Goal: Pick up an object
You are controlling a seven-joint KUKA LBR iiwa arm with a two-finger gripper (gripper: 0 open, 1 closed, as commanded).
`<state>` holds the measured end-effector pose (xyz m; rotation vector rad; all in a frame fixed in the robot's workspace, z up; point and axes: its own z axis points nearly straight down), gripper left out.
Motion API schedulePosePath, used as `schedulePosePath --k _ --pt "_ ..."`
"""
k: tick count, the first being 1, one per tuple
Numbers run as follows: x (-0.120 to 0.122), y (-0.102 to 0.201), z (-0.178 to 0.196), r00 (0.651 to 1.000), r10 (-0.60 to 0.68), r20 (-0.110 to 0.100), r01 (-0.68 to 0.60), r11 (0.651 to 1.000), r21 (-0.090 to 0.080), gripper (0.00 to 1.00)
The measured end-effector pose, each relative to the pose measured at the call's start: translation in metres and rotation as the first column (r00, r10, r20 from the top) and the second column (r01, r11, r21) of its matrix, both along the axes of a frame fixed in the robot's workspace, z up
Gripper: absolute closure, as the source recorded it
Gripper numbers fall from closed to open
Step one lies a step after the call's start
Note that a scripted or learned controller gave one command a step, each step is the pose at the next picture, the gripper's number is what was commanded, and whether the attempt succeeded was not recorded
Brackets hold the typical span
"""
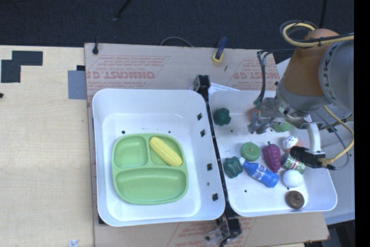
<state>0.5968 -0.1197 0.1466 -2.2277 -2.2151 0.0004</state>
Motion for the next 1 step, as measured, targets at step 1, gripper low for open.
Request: schedulePosePath --k 1 --pt "0.0021 -0.0082 0.0462 1.0 -0.002 0.002 0.002 1.0 0.0 1.0"
